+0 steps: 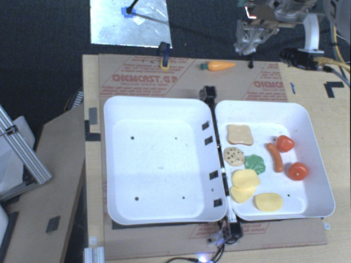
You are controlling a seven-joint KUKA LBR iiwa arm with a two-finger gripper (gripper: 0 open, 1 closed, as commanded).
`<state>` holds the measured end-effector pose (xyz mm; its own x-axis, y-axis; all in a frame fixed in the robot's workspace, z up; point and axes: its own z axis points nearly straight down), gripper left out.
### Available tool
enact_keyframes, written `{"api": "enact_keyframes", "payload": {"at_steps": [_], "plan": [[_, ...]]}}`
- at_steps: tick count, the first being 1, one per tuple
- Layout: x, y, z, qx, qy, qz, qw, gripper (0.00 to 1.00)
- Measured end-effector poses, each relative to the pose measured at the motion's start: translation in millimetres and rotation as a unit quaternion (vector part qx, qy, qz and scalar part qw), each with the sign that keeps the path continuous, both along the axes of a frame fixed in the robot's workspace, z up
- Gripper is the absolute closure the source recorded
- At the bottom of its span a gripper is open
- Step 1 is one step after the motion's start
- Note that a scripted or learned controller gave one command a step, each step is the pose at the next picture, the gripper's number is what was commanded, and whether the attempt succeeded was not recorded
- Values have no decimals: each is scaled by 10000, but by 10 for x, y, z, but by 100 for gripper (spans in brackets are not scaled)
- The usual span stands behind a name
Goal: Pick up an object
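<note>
The right bin holds several toy foods: a slice of bread, a cookie, a green leaf piece, a sausage, two tomatoes and yellow chip-like pieces. My gripper hangs high above the bench's far edge, beyond the right bin, well apart from all the food. Nothing shows between its fingers.
The left bin sits beside the right one, joined by a black hinge strip. A toy carrot lies on the bench behind the bins. A yellow-blue clamp stands at the back edge. A metal rail is at the left.
</note>
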<state>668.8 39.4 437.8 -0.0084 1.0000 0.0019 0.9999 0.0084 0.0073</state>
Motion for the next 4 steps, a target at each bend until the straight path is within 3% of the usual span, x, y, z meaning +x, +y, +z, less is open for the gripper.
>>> {"api": "enact_keyframes", "payload": {"at_steps": [1,2,3,4], "plan": [[-6,-849,20,-25,18,-72,10000,100],[-9,-1541,398,-31,7,-65,10000,100],[-135,-2528,-48,-28,47,-82,10000,100],[4,-2229,238,-18,9,-14,10000,100]]}}
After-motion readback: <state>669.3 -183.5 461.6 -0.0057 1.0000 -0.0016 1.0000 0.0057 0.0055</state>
